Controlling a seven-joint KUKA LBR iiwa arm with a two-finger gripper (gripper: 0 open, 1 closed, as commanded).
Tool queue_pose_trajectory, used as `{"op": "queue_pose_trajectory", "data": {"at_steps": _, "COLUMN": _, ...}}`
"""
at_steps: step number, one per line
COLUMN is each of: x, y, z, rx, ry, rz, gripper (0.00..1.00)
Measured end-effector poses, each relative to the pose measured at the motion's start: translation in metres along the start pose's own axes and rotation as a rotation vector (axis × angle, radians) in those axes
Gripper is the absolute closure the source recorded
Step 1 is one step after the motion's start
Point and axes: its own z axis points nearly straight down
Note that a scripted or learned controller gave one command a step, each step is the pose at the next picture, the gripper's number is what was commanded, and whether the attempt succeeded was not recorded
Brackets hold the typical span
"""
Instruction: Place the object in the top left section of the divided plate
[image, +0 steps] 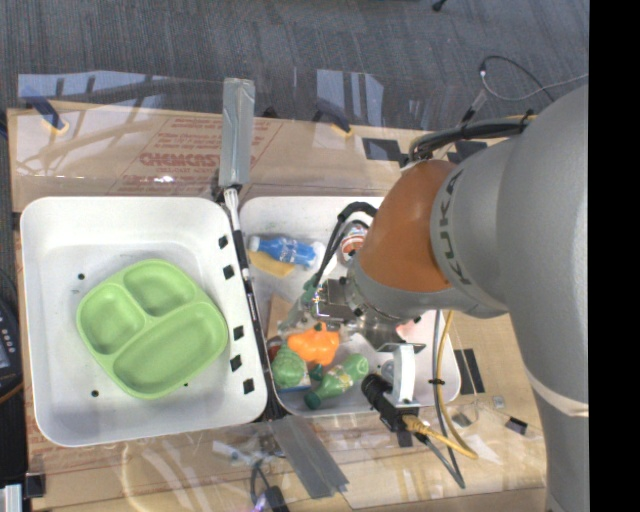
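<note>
Cardboard-topped bench (150, 150) with two white bins. Lower middle of the frame, right bin (300, 215) has a toy pile: orange piece (317, 346), green ones (330, 380), blue and yellow stuff (285, 252) behind. Arm (480, 240) covers the gripper, so can't tell about the jaws. Green plate (150, 328) sits in the left bin (60, 230), sections bare

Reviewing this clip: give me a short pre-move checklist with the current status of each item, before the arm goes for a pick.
1. Divided plate sits flat in the left bin: ok.
2. All three plate sections free of items: ok.
3. Toys to pick lie in the right bin, including an orange piece and a blue and yellow one: ok.
4. Arm hangs over the right bin: ok.
5. Gripper state: cannot tell.
6. Object held: cannot tell.
</note>
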Motion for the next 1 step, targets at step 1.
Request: {"op": "queue_pose_trajectory", "data": {"at_steps": 1, "x": 0.0794, "y": 0.0052, "z": 0.0006, "rx": 0.001, "ry": -0.001, "rz": 0.037, "gripper": 1.0}}
